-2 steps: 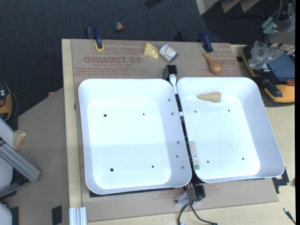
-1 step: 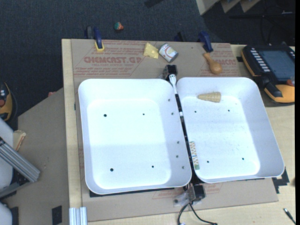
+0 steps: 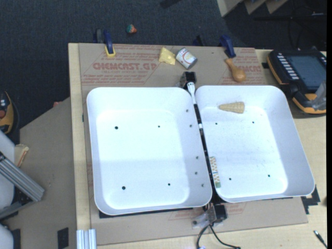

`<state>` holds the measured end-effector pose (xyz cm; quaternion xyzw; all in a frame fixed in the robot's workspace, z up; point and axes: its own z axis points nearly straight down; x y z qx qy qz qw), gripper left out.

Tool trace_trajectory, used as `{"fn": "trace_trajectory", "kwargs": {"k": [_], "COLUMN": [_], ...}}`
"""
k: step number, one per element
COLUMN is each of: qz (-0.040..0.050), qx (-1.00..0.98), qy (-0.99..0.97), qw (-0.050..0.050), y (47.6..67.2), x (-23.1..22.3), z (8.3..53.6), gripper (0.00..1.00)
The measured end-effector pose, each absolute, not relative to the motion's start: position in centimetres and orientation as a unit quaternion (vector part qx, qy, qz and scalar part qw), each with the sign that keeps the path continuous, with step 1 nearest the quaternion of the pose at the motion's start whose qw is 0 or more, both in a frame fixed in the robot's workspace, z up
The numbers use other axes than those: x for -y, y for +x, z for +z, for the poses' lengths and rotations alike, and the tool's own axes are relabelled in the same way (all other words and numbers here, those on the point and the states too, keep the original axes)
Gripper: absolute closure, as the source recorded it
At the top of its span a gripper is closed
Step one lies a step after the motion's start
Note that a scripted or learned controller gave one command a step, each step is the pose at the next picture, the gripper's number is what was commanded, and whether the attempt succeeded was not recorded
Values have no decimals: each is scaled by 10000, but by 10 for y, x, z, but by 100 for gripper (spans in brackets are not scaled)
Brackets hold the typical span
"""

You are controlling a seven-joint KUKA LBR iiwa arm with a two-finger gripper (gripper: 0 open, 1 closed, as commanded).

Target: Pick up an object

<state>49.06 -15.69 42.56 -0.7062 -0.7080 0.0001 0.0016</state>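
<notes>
Camera view | cone (image 3: 231,107) lies in right bin (image 3: 290,139), far end

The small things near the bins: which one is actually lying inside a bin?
The tan ridged cone, lying on its side inside the right white bin. The yellow wedge, small can and orange-brown pear-shaped piece lie outside, on the board.

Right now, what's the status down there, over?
Tan cone-shaped object lies alone in right white bin, near its far wall. Yellow wedge and small can sit behind bins. Nothing blocking.

A cone (image 3: 231,107) lies in the right bin (image 3: 290,139), near its far rim, beside the left bin (image 3: 104,139).
</notes>
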Motion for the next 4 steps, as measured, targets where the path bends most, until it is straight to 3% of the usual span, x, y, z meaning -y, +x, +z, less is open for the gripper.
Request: {"fn": "trace_trajectory", "kwargs": {"k": [1,2,3,4], "qz": [3,-35,2,3], "qx": [7057,7090,7082,7073], "qy": [-7086,-7052,-7060,-7069], "qw": [-18,-80,13,3], "y": [479,515,478,479], "x": [227,193,131,133], "z": [421,543,535,535], "gripper": [100,100,100,0]}}
